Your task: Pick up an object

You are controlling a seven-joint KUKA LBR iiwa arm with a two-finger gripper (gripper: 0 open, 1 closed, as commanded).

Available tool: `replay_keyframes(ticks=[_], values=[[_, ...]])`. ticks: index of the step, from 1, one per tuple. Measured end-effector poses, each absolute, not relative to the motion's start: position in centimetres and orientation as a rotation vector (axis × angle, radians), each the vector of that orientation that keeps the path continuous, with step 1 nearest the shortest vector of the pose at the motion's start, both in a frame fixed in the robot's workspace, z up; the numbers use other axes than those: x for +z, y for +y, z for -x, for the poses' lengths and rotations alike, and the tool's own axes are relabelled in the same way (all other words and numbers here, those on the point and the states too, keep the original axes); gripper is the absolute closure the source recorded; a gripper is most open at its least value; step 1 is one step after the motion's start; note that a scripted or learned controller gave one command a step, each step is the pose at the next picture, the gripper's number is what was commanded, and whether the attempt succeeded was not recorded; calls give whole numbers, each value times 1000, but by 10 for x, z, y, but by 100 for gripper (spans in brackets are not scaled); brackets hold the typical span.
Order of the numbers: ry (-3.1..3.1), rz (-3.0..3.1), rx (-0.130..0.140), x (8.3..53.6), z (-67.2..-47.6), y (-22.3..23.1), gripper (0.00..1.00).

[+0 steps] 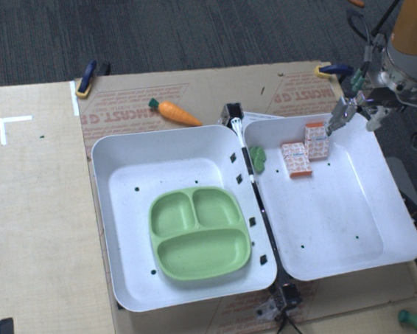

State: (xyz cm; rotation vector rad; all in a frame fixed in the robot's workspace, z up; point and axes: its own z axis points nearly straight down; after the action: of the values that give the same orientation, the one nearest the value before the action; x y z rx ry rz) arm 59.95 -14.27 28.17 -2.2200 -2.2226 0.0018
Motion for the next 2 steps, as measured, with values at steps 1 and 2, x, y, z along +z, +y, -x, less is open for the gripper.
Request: replay_keyframes(ticks=[1, 2], values=[[-2167, 2274, 2, 92, -624, -123, 0], [-2163, 2278, 2, 102, -624, -124, 100]])
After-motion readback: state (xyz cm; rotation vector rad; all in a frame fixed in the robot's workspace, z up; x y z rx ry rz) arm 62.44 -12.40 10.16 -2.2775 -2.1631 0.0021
